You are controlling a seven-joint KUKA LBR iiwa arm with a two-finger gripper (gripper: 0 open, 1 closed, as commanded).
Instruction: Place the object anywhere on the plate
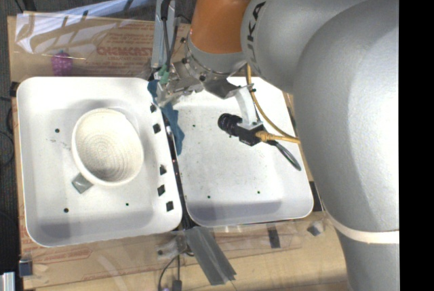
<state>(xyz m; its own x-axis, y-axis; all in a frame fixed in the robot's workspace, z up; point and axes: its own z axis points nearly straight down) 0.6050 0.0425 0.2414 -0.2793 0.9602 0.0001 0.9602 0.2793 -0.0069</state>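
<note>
One claw (163,89), far edge between bins; grip state cannot be told. Blue object (175,130) hangs just below it, long axis near-far. Plate (107,146) lies left.

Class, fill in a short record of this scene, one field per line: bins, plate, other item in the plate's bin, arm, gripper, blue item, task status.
bins: two white bins side by side
plate: white plate in left bin
other item: small grey piece at plate's lower-left edge
arm: grey, orange band, over right bin
gripper: gripper near the divider's far end; jaw state unclear
blue item: blue object below gripper, along the divider
task status: plate bare
</note>
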